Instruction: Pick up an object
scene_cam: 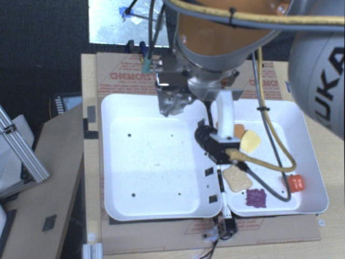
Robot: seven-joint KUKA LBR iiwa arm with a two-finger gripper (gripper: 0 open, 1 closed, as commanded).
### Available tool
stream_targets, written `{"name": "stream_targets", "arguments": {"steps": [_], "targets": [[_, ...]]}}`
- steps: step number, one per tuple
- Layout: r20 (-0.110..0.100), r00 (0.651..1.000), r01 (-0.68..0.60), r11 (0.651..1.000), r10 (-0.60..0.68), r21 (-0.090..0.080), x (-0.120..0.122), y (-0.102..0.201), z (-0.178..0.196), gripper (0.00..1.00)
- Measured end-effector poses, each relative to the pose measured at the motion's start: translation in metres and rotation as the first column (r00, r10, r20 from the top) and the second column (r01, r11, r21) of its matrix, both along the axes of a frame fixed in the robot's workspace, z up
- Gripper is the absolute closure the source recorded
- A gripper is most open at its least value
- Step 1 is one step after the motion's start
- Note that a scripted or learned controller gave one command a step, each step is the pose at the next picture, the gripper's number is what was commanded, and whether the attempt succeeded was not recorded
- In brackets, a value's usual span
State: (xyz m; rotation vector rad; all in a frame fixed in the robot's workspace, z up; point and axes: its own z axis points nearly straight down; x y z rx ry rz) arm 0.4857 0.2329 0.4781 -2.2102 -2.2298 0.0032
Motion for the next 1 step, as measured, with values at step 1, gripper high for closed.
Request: {"name": "stream_targets", "arguments": {"steps": [1], "targets": [[-0.006,1.0,0.008,1.0,-0.008,-0.004,0.0046,0.0014,-0.1718,1.0]]}}
